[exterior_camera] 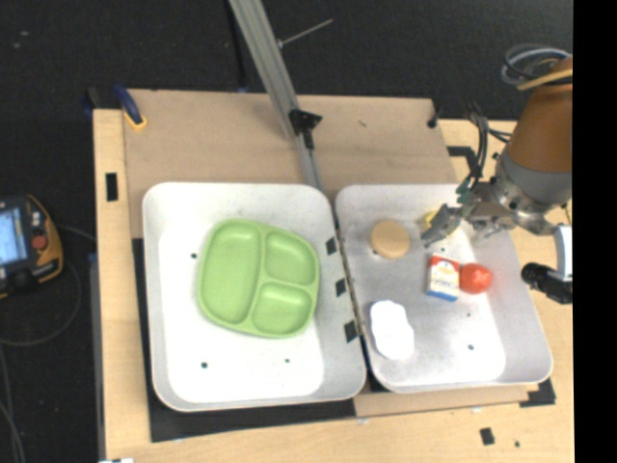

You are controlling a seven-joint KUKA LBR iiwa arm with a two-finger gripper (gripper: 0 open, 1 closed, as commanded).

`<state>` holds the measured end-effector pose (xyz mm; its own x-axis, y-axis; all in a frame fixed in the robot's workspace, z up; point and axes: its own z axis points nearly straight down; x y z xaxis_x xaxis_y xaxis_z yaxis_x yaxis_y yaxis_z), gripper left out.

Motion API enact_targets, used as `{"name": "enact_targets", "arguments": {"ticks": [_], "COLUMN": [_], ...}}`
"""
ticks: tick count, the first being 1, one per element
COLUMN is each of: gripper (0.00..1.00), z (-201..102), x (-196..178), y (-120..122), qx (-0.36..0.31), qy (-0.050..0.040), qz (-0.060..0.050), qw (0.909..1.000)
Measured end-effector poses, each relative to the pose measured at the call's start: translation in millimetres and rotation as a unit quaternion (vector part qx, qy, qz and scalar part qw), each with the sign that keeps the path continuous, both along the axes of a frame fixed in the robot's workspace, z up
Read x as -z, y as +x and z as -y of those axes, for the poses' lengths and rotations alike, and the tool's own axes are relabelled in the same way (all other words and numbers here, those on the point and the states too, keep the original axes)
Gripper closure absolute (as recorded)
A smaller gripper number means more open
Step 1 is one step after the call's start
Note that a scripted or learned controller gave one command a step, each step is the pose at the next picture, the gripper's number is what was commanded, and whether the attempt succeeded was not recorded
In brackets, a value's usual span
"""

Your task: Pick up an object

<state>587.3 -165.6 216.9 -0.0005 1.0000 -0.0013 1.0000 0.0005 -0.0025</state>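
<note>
The right bin (501, 350) holds a round tan object (390, 239), a small carton with red, white and blue print (442, 279), a red ball-like object (475, 278) touching the carton's right side, and a white object (391, 328) near the front left. My gripper (444, 224) hangs over the bin's back part, just right of the tan object and above the carton. Nothing shows between its fingers.
The left bin (174, 355) carries a green divided plate (258, 277). A grey metal pole (270, 61) slants in from the top down to the gap between the bins. A handheld device (24, 239) lies off the bench at far left.
</note>
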Motion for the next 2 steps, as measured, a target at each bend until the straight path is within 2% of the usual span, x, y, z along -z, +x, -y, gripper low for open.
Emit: {"name": "enact_targets", "arguments": {"ticks": [1,2], "gripper": [0.00,0.00], "z": [-8,-2], "x": [56,110], "y": [0,6], "qx": [0.000,0.001], "qy": [0.0000,-0.0039], "qz": [0.000,0.007], "qw": [1.0000,1.0000]}}
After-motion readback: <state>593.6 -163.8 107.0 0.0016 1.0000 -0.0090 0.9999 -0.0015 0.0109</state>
